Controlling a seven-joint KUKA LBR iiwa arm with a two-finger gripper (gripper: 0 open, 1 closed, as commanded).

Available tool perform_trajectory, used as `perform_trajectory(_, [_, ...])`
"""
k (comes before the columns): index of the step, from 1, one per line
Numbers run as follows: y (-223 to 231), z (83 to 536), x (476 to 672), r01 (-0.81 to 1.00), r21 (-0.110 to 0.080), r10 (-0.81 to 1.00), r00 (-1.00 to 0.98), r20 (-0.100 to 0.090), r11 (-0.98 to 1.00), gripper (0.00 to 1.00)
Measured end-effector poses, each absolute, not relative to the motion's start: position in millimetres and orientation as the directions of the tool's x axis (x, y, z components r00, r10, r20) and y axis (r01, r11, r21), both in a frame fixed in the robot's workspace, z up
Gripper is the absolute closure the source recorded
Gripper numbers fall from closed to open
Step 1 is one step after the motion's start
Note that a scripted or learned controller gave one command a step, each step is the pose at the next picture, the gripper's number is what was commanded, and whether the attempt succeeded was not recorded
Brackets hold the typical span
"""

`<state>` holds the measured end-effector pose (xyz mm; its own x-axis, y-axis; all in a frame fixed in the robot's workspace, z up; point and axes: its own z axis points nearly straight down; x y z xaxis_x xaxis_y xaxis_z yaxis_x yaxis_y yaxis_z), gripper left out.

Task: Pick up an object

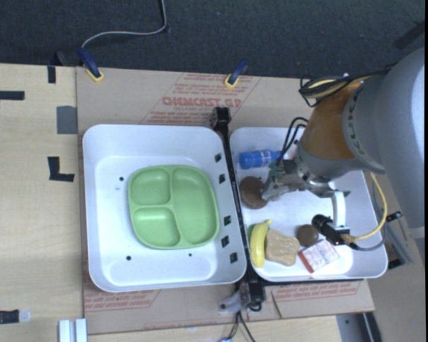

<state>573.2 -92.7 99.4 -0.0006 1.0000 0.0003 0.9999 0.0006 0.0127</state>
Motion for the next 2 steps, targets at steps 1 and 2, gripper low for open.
perform_trajectory(1, [-102.4, 86.6, 653.8, 1.000, -0.014, 1.000, 0.000, 0.001, 0.000, 1.00])
perform_trajectory(2, [-101.5, 85.4, 654.5, 1.000, -0.008, 1.000, -0.002, 0.000, 0.002, 0.00])
